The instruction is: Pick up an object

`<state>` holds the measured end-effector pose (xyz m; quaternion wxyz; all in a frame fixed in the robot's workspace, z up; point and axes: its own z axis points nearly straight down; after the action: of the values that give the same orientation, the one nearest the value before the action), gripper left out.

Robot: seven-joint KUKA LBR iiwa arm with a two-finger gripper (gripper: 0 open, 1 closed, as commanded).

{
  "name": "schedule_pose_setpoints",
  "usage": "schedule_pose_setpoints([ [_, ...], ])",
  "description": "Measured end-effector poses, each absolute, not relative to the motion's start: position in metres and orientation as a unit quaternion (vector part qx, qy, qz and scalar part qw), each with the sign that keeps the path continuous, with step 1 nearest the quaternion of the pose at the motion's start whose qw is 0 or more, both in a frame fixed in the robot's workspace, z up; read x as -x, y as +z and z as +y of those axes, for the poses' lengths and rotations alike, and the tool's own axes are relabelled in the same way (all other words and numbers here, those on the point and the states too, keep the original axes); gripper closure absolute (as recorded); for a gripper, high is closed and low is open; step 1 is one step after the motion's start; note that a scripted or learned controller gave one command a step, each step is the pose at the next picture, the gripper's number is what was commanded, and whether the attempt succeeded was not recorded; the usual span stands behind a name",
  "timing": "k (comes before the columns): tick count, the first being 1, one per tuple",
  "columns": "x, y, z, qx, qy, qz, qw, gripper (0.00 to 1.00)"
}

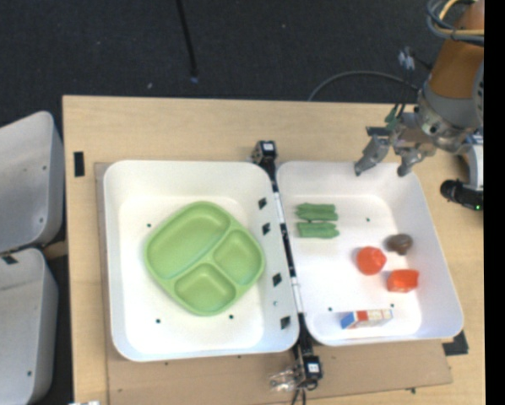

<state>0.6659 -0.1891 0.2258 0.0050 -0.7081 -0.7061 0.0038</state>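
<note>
My gripper point(384, 163) hangs over the far edge of the right bin point(430, 205), fingers spread open with nothing between them. In that bin lie two green pieces point(317, 220) near the divider, a red-orange round object point(371, 260), a brown lump point(398, 244), an orange block point(403, 280) and a small white, blue and red packet point(365, 318) near the front. All of them sit well in front of the gripper.
The left bin point(130, 310) holds a green three-compartment plate point(204, 256). A black hinge strip point(279, 243) runs between the bins. A cable point(345, 81) loops behind the right bin. White chairs point(16, 192) stand at the left.
</note>
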Motion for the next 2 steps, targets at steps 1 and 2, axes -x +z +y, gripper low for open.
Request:
schedule_pose_setpoints([
  [1,-0.668,0.236,-0.189,0.707,0.0,-0.707,-0.001,0.0],
  [2,-0.665,0.173,-0.193,0.708,0.0017,-0.707,0.001,0.0],
])
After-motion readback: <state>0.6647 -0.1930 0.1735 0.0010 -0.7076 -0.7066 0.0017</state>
